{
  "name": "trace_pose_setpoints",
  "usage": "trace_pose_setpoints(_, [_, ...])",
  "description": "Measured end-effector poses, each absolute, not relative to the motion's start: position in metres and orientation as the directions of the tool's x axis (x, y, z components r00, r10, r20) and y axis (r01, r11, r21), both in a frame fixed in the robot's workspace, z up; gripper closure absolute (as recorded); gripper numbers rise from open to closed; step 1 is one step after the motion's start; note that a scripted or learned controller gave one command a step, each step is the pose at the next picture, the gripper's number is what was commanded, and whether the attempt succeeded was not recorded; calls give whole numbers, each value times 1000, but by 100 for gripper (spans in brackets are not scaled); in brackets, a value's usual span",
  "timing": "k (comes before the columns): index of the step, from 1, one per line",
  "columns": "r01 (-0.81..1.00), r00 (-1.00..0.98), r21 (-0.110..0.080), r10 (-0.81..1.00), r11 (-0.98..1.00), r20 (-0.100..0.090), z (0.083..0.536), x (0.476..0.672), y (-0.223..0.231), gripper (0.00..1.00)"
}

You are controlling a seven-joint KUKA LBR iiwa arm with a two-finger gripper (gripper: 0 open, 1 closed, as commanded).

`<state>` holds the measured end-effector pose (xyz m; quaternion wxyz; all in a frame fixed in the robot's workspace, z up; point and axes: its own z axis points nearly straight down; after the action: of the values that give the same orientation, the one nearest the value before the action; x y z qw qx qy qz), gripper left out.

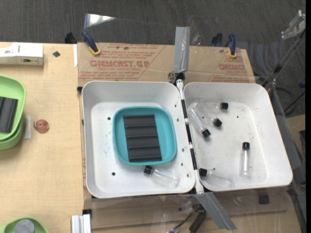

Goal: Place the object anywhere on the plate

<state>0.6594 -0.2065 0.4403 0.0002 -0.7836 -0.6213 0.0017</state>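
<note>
the gripper's state cannot be told. a teal plate (pixel 118 130) sits in the left bin (pixel 97 178); a clear vial (pixel 159 174) lies just beside its front edge.

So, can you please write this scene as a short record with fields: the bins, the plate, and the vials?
left bin: holds teal plate and one vial
teal plate: carries a black ribbed block
vial by plate: lying on bin floor, just below the plate, off it
right bin: several clear vials with black caps, scattered
task status: vial not yet on plate
</note>
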Motion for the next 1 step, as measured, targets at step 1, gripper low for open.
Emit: trace_pose_setpoints(1, [956,295,-2,956,-295,-2,440,660,-215,0])
